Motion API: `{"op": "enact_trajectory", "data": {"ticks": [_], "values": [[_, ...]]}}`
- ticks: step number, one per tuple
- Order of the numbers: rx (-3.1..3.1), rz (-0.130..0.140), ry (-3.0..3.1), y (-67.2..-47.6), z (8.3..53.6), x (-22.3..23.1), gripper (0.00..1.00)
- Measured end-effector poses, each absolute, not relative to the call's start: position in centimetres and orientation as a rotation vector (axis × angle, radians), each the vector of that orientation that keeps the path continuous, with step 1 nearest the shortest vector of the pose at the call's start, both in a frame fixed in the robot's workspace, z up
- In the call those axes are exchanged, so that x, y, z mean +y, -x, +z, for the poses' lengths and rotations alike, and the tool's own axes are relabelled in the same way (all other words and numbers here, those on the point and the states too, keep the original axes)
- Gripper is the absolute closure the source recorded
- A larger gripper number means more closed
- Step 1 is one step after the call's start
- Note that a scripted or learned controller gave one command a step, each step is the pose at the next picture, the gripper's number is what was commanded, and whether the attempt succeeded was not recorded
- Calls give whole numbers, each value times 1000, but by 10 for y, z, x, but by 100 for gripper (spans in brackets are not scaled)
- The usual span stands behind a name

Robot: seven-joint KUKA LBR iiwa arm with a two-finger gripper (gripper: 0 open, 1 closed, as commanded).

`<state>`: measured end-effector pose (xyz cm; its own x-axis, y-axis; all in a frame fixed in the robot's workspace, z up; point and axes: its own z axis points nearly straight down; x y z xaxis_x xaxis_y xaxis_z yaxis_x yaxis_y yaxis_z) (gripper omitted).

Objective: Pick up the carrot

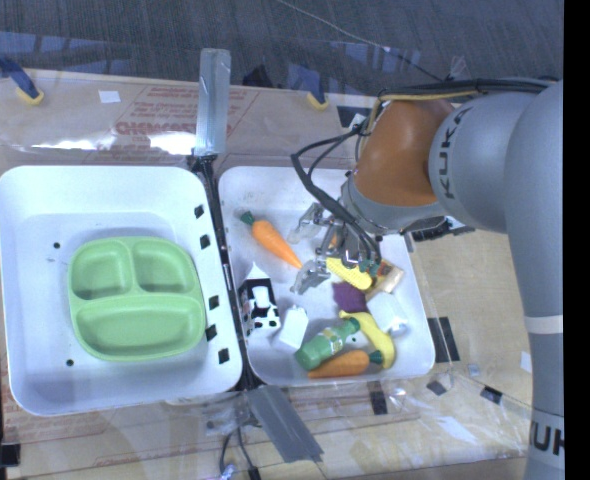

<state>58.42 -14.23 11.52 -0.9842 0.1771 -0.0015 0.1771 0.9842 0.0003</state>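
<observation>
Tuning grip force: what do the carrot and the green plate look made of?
Carrot: looks like moulded plastic toy food, smooth, uniform orange with a green stub top; could be rubbery, can't tell.
Green plate: likely hard plastic, matte to satin, one even pale green, rounded moulded compartments.
Both judged from look alone.

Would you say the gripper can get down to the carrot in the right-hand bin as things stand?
Probably yes: the carrot lies apart from the other toys, uncovered, and the gripper hangs just beside it.
</observation>
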Motion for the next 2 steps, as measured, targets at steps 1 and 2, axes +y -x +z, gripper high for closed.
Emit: {"op": "enact_trajectory", "data": {"ticks": [1,2], "values": [[3060,-9,-702,-586,94,-112,0],[3062,-5,-688,-587,105,-109,100]]}}
